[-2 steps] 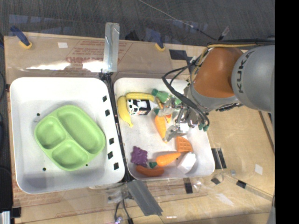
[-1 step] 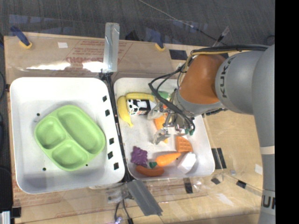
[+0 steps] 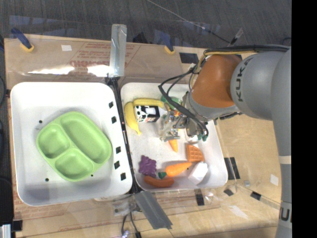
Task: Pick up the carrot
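The metal two-finger gripper [image 3: 173, 129] hangs over the middle of the right shallow white bin [image 3: 214, 175], and whether it is wide, narrow or holding anything cannot be told, since cables and wrist hardware crowd it. Just under its tip lies one small orange cone-shaped piece [image 3: 173, 145]. Toward the bin's near edge from the tool sit one orange waffle-patterned square [image 3: 194, 153], one orange plastic carrot with a green stub [image 3: 176, 169] and one white block [image 3: 199, 173] touching the carrot's thick end. One reddish-brown sausage [image 3: 158, 181] lies beside the carrot against the near wall, and one purple bunch of grapes [image 3: 147, 165] sits just left of them. Left of the tool, one yellow banana [image 3: 131, 116] curves along the bin's left wall, beside one yellow toy with a black-and-white face [image 3: 147, 109]. Nothing lies on top of the carrot. Well to the left of the tool, the second shallow white bin [image 3: 25, 103] holds one light green plastic plate with three compartments [image 3: 73, 146]. That makes two bins in all, side by side
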Action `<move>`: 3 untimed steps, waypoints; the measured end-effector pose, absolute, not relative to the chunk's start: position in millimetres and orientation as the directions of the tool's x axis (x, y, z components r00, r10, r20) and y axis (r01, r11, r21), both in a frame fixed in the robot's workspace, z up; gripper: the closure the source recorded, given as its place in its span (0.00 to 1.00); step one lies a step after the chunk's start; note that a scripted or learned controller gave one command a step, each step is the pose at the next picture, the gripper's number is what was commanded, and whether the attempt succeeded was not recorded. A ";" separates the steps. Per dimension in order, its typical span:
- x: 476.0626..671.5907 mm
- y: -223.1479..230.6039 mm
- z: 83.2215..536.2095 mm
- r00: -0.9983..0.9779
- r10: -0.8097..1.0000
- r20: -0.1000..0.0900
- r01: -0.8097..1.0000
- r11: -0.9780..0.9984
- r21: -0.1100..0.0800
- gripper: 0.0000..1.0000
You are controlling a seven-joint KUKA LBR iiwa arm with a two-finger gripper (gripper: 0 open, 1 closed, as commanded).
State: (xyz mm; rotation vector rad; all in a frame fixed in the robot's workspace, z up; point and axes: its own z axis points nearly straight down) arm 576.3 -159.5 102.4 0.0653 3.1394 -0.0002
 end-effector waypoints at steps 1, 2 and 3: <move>576.3 -159.2 102.2 -0.999 0.041 -0.001 0.041 0.999 0.000 0.00; 577.9 -157.7 112.9 -0.999 0.033 -0.004 0.033 0.999 0.000 1.00; 537.9 -113.2 190.2 -0.998 0.059 -0.009 0.059 0.998 0.000 1.00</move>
